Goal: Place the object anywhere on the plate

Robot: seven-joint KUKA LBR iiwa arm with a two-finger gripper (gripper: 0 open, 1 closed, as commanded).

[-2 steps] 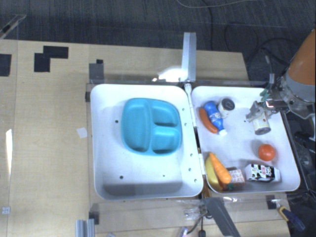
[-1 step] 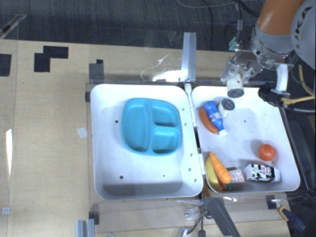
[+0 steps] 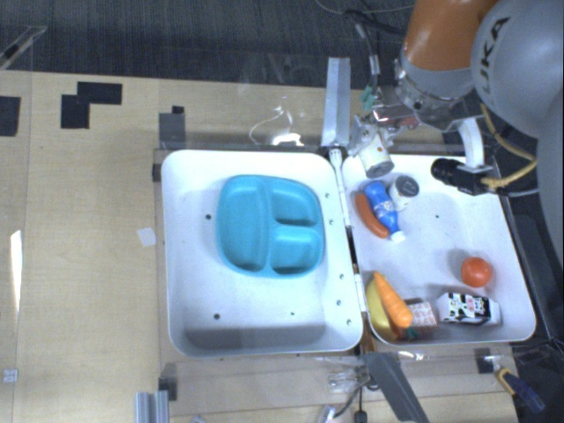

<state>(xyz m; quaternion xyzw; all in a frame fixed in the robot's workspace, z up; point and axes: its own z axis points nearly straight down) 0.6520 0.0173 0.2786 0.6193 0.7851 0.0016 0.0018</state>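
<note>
- The arm is seen at the upper right of the camera view, its grey body and orange band positioned above the far edge of the right bin.
- The wrist is angled down and toward the left, so that the end effector is located over the far left corner of the right bin, just beside the divider between the two bins.
- A small white cylinder with a dark end is seen at the tip of the end effector, tilted; whether it is pinched between the fingers or merely lies beneath them cannot be told, and the spread of the fingers cannot be told either.
- The blue plate, divided into compartments, is located in the left bin, roughly at its centre, well apart from the end effector.
- A blue and white bottle is laid just below the end effector, touching an orange, sausage-shaped item on its left.
- A small round grey cap is located just beside the bottle's upper end.
- An orange ball is located toward the right side of the right bin.
- A banana and a carrot are laid together at the near left corner of the right bin.
- A small black and white carton is laid along the near edge of the right bin.
- Both bins are carried on a pale tabletop.
</note>
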